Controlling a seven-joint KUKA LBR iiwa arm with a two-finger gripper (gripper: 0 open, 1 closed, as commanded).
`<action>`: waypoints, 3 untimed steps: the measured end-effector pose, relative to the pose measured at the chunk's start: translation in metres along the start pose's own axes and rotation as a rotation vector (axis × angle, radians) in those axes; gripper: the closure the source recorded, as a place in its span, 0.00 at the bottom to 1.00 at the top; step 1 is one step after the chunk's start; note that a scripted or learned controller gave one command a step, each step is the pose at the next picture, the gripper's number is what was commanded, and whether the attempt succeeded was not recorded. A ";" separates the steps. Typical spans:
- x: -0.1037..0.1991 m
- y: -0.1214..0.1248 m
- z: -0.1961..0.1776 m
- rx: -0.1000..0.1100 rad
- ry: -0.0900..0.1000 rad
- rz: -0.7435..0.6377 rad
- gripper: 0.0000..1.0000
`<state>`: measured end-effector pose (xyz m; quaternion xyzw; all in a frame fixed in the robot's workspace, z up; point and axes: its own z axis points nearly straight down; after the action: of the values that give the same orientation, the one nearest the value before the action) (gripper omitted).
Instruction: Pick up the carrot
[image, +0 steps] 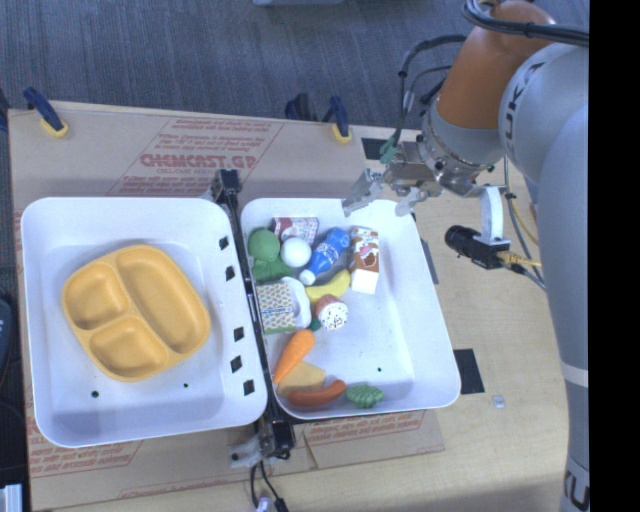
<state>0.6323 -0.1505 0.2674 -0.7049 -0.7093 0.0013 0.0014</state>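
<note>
Carrot (294, 354) lies untouched in right bin (425, 340), near its front-left corner, just above the sausage (315, 394) and touching the yellow wedge (305, 377). Nothing grasped yet; whole pick remains. Pincer (378, 196) hangs over the bin's far rim, fingers spread, holding nothing, well apart from carrot. Wrist tilted leftward.

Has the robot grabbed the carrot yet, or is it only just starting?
Only just starting, it seems. Nothing looks done: the carrot lies in the right bin among the other toy food, its tip on a yellow piece near the sausage. The gripper hangs above the bin's far edge with nothing between its fingers. Left to do: move over the carrot, lower, close on it and lift.
</note>
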 end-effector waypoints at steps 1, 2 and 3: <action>0.024 -0.055 0.053 0.002 0.001 0.146 0.00; 0.049 -0.084 0.156 -0.006 -0.001 0.114 0.00; 0.056 -0.142 0.177 0.002 0.002 0.157 0.00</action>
<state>0.4897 -0.0953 0.0910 -0.7583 -0.6519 0.0015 0.0026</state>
